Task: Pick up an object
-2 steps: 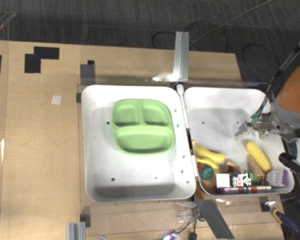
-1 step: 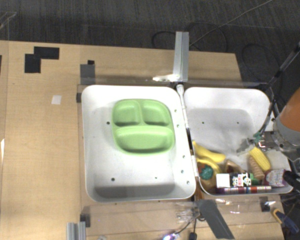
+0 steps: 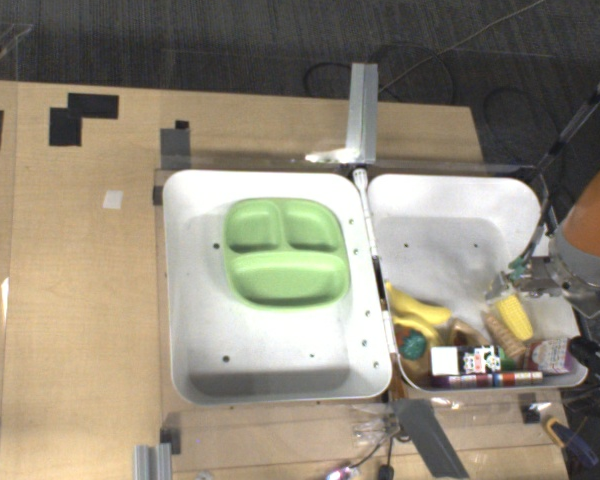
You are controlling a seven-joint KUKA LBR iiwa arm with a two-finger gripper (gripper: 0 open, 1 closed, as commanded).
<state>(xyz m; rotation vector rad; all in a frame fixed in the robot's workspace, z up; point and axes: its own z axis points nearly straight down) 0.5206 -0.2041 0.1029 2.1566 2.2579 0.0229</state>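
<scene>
Fingers' state cannot be told: the gripper (image 3: 525,286) is seen at the right bin's (image 3: 450,203) right side, just above a corn cob (image 3: 511,317), its tip lost in clutter. Whether the cob is touched cannot be told. The arm (image 3: 592,230) is seen entering from the right. A banana (image 3: 417,313), teal ball (image 3: 413,346), white box (image 3: 445,360) and marker (image 3: 495,377) are crowded along the bin's near edge. A green tray (image 3: 285,251) is laid in the left bin (image 3: 195,298).
</scene>
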